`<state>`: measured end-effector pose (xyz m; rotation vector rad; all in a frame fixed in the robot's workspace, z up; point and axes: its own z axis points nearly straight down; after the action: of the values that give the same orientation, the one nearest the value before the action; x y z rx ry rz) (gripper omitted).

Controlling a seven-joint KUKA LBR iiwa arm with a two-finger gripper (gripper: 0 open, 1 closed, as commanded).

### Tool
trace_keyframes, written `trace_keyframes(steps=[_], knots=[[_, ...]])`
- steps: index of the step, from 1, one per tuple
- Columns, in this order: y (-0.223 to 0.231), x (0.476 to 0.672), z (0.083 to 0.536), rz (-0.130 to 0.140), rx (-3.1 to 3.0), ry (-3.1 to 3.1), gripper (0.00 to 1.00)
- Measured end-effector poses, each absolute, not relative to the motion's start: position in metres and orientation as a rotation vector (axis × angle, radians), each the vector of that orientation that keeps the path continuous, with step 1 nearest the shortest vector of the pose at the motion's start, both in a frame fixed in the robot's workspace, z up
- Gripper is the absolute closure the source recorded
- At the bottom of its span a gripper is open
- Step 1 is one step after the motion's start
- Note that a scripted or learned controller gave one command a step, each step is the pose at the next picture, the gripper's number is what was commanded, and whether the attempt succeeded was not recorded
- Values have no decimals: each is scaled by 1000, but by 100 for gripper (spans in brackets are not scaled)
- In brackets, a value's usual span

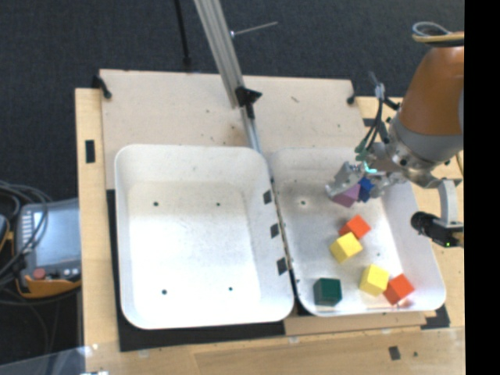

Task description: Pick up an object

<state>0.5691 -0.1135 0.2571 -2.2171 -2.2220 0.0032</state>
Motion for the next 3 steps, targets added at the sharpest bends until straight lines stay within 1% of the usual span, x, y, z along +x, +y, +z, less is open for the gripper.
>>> trace_keyframes(steps=[1, 2, 3], knots=[[-114, 570, 259, -2, -2222, -2223, 0], [-124, 571, 212, 6, -2222, -2218, 0], [-119, 567, 151, 7, -2221, -2217, 0]])
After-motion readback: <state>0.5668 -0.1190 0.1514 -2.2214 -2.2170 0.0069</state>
